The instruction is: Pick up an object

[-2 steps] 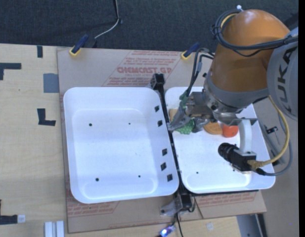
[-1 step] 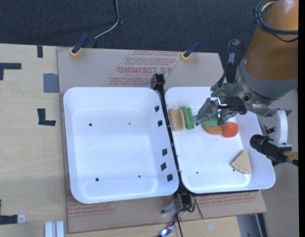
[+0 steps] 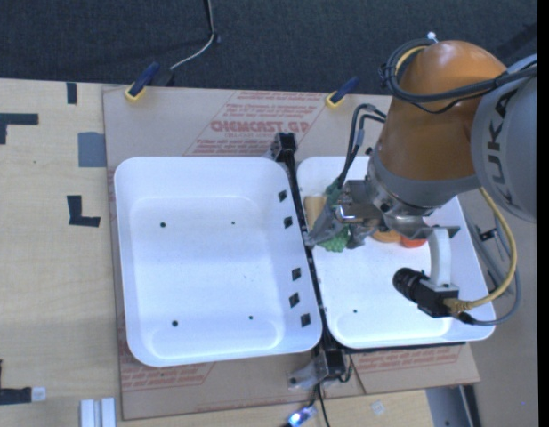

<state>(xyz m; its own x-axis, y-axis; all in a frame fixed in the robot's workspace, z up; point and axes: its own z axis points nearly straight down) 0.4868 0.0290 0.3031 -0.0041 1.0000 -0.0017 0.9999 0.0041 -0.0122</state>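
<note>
My gripper (image 3: 332,225) reaches down into the right bin (image 3: 381,314) near its left wall, under the orange wrist band (image 3: 439,105). Right at the fingertips lies a green object (image 3: 336,239), with a tan object (image 3: 314,207) just behind it by the divider. An orange-red object (image 3: 407,237) peeks out from under the wrist to the right. The arm covers most of these things, and whether anything sits between the fingers is hidden.
The left bin (image 3: 207,256) lies beside the right one, with a black clipped divider (image 3: 296,238) between them. A black cylindrical fitting with a cable (image 3: 425,294) hangs from the arm over the right bin's front. Cardboard lies under both bins.
</note>
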